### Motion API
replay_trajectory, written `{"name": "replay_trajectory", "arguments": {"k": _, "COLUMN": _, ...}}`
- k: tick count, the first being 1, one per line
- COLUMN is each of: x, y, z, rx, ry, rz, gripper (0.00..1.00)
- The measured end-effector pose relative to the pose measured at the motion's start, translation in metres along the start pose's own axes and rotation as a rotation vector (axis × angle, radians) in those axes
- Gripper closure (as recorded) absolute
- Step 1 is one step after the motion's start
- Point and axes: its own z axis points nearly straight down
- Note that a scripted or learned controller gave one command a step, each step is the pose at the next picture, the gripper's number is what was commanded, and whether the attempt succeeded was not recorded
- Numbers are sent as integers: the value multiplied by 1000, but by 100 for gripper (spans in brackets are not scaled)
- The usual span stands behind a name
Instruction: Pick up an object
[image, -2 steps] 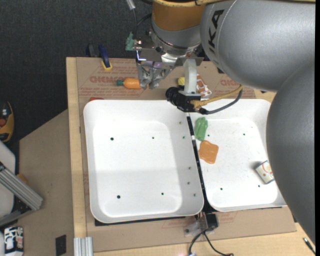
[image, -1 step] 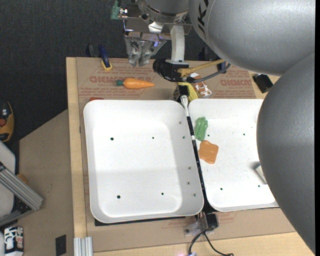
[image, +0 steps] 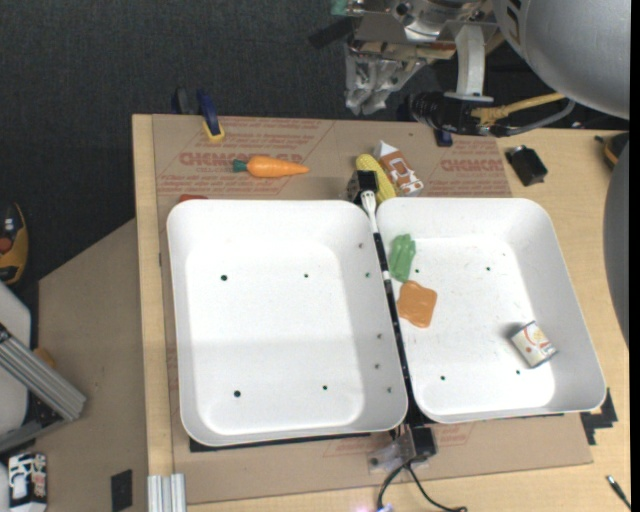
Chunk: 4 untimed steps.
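Note:
In the right bin (image: 560, 300) lie three small objects. A green piece (image: 402, 256) rests against the bin's left wall, with an orange piece (image: 417, 304) just below it. A small white carton with orange print (image: 533, 344) sits near the right side. My gripper (image: 375, 85) hangs high at the top of the camera view, beyond the far edge of the bench and well away from both bins. Nothing shows between its fingers.
The left bin (image: 200, 300) lies beside the right one. On the cardboard behind the bins lie a toy carrot (image: 270, 167), a yellow item (image: 370, 170), a small orange-and-white box (image: 402, 172) and a blue-and-yellow clip (image: 210, 115). A black block (image: 526, 164) sits at the far right.

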Motion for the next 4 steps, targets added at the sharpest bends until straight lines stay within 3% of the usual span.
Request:
{"name": "replay_trajectory", "arguments": {"k": 1, "x": 51, "y": -41, "z": 110, "rx": 20, "ry": 3, "rz": -15, "gripper": 100}}
{"name": "replay_trajectory", "arguments": {"k": 2, "x": 103, "y": -28, "z": 71, "rx": 2, "ry": 7, "rz": -16, "gripper": 100}}
{"name": "replay_trajectory", "arguments": {"k": 3, "x": 25, "y": 0, "z": 31, "rx": -1, "ry": 2, "rz": -2, "gripper": 100}}
{"name": "replay_trajectory", "arguments": {"k": 4, "x": 104, "y": -3, "z": -2, "rx": 1, "ry": 8, "rz": -18, "gripper": 100}}
